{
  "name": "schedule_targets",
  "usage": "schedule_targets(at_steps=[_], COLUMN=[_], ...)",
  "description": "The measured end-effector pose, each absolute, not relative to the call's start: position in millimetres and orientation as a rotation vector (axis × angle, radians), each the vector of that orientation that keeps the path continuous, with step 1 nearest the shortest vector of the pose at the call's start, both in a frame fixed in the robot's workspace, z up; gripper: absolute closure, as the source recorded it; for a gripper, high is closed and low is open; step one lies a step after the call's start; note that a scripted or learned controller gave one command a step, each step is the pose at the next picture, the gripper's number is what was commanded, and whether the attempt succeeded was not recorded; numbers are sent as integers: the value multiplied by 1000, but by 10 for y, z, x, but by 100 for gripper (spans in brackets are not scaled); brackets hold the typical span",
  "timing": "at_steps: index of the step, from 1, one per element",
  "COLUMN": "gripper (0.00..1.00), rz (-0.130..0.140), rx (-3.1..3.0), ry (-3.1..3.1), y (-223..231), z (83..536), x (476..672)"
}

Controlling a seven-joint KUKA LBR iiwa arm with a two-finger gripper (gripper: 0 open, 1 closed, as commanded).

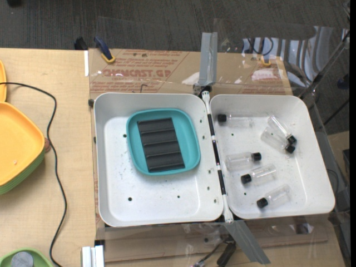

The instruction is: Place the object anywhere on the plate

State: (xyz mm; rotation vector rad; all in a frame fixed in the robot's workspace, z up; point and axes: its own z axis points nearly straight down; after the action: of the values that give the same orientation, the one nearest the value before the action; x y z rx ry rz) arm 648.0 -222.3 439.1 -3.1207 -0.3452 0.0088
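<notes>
A teal square plate (191, 143) lies in the left white bin (111, 166), towards its back. A dark ridged slab (161, 144) covers the plate's middle. Several clear vials with black caps lie loose in the right white bin (317, 166): one near the back left (231, 118), one at the back right (278, 131), two around the middle (243, 159) (258, 175), and one at the front (273, 196). All of them rest on their sides, apart from one another.
Stacked yellow dishes (16, 149) sit on the wooden bench at the far left, with a black cable (55, 149) curving past them. A sheet of cardboard (144, 68) lies behind the bins, with a small blue-and-yellow tool (104, 49) at its corner.
</notes>
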Motion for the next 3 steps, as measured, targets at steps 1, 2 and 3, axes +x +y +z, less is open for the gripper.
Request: schedule_targets(at_steps=[1, 2, 3], gripper=[0, 0, 0], rz=[6, 8, 7], rx=[-3123, -3123, -3124], ry=[-323, -315, -316], y=[-2218, -2227, -2228], z=[4395, 4391, 4393], x=[6536, 6515, 6531])
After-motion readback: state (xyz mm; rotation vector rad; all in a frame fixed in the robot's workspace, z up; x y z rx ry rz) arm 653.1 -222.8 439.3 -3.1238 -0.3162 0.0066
